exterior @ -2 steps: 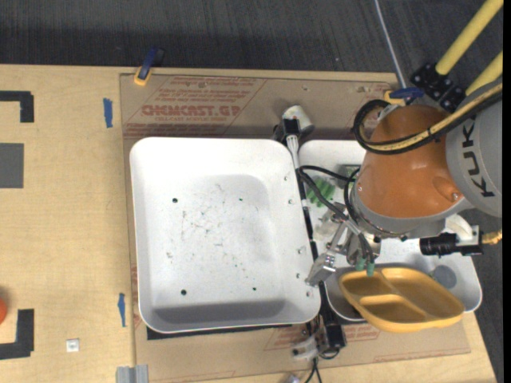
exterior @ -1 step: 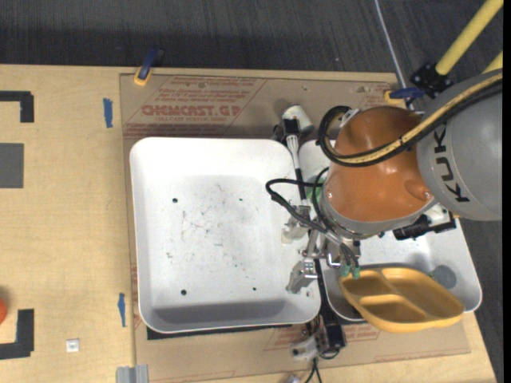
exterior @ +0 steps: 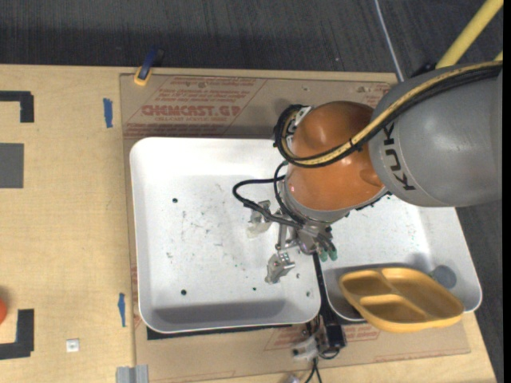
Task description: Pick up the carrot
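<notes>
My gripper (exterior: pixel 278 266) hangs low over the right part of the left white bin (exterior: pixel 144 214), close to the wall shared with the right bin. The orange wrist band (exterior: pixel 331 162) and grey arm cover the area behind it. A small green bit (exterior: pixel 329 253) peeks out from under the wrist at the dividing wall; I cannot tell whether it is the carrot's leafy end. No orange carrot body shows. Nothing is visibly held in the gripper.
A yellow two-compartment dish (exterior: pixel 402 298) lies in the near part of the right bin (exterior: pixel 469 287). The left bin's floor carries dark scuffs. A cable (exterior: pixel 249 188) loops left of the wrist. A blue-and-yellow clamp (exterior: pixel 147 67) sits on the bench behind.
</notes>
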Robot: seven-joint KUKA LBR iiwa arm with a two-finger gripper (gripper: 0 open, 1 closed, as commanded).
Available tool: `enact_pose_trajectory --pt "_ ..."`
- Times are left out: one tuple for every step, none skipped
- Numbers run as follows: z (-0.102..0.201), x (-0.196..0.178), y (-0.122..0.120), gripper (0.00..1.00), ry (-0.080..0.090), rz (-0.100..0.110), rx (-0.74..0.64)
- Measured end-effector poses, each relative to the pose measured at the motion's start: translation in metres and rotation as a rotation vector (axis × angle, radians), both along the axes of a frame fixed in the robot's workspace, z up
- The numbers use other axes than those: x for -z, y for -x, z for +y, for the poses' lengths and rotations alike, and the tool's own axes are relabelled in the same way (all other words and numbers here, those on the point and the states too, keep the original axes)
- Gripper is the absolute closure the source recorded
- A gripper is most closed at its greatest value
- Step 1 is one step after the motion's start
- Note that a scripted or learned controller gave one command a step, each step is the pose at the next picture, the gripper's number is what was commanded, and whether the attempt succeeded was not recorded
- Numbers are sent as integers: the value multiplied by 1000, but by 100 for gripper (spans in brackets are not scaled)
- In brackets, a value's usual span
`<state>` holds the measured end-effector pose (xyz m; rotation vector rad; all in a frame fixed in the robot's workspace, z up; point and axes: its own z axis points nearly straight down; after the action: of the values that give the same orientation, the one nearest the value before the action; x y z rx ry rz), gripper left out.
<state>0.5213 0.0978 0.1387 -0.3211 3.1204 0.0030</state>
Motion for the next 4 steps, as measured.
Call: enact_pose_trajectory --pt "0 0 0 0 0 0 0" --pt "0 0 0 0 0 0 -1" --pt "29 -3 20 0 1 2 -320" --pt "29 -3 20 0 1 2 -320"
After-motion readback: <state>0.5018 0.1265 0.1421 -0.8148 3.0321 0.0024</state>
